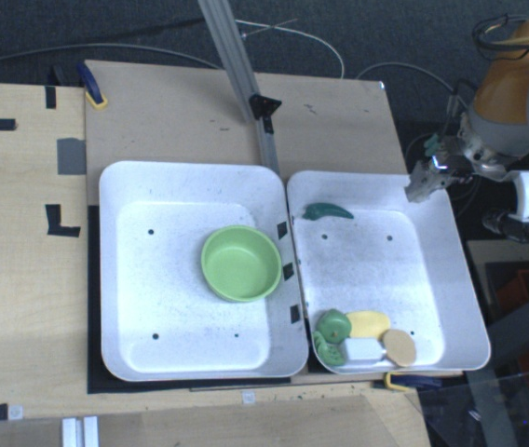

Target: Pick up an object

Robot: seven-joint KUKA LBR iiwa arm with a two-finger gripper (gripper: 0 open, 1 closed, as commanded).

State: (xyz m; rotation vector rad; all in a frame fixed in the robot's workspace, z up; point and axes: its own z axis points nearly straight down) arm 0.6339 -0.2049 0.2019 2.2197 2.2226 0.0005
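Observation:
A light green bowl (pixel 241 264) sits upright in the left bin (pixel 129 189), towards its right side. In the right bin (pixel 451 277), a dark green curved piece (pixel 327 212) lies near the far left corner. A cluster lies at the near edge: a green apple-like piece (pixel 333 327), a yellow piece (pixel 368 323), a white block (pixel 364 349) and a tan round piece (pixel 400 346). My gripper (pixel 421 183) hangs over the right bin's far right corner, well away from all the objects. Nothing shows between its fingers.
A grey metal pole (pixel 237 59) slants across the bench behind the bins, ending at a black clamp (pixel 264 107). Cables (pixel 292 35) lie on the dark floor beyond. A blue and yellow clip (pixel 90 84) sits at the bench's far left corner.

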